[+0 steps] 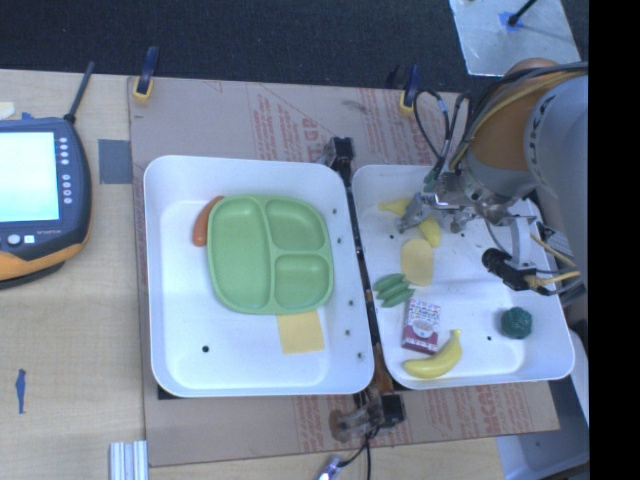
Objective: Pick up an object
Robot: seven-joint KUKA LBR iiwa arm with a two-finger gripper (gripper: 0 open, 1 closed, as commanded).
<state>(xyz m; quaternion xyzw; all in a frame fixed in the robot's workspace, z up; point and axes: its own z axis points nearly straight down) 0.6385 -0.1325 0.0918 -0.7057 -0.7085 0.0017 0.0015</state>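
Observation:
My gripper hangs low over the back of the right bin, at the end of the grey arm with the orange band. Directly below and beside it lie a small yellow piece and another yellow item. A pale yellow block sits just in front of those. Further forward are a green pea pod, a red and white carton, a banana and a dark green ball. I see nothing held in the gripper.
The left bin holds a green divided plate, an orange sausage at the plate's left edge and a flat yellow slice in front of it. A handheld pendant with a screen lies on the bench at far left.

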